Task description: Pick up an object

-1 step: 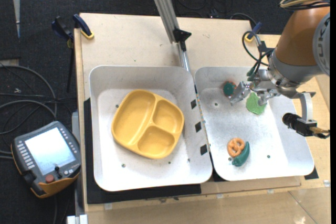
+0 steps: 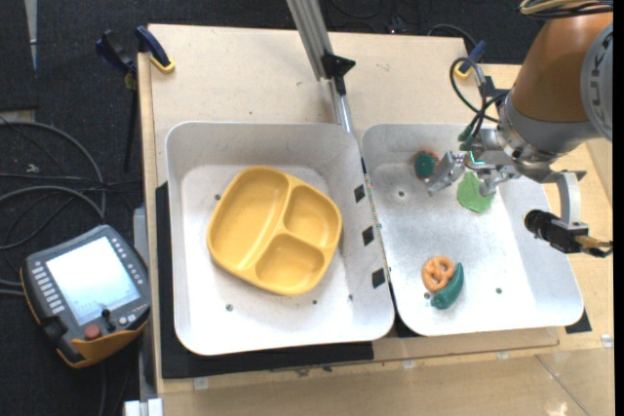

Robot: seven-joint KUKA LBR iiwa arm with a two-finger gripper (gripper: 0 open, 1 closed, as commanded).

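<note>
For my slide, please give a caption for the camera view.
Gripper hovers over a green object in the right bin; yellow divided plate in the left.

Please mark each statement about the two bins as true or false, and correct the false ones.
1. The yellow divided plate lies in the left bin. True.
2. The plate has two compartments. False: it has three.
3. The gripper is over the right bin. True.
4. The orange and teal toy lies in the left bin. False: it lies in the right bin, near the front.
5. The light green object is just beside the gripper. True.
</note>
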